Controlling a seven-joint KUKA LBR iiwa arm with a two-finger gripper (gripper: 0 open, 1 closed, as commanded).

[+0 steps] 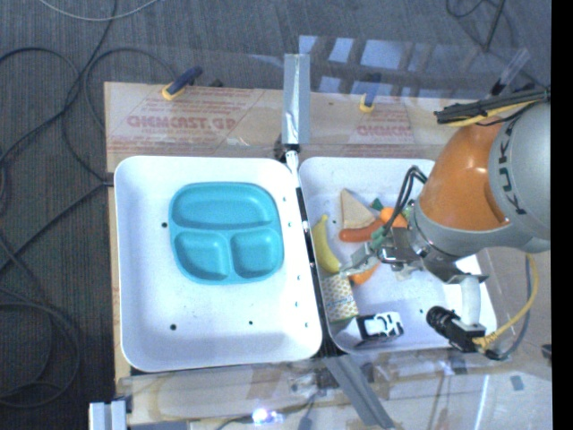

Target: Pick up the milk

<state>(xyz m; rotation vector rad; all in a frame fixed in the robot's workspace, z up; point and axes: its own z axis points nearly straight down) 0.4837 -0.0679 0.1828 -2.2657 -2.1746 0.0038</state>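
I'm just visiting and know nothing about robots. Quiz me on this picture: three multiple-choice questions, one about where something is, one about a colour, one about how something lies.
1. Where is the tray with compartments?
A. in the left bin
B. in the right bin
C. on the floor

2. What colour is that tray?
A. red
B. blue
C. black

3. How does the banana lie?
A. on the tray
B. in the right bin, near its left wall
C. outside both bins

Answers:
1 A: the tray sits in the left bin.
2 B: it is light blue.
3 B: the banana lies in the right bin by the wall, left of the gripper.
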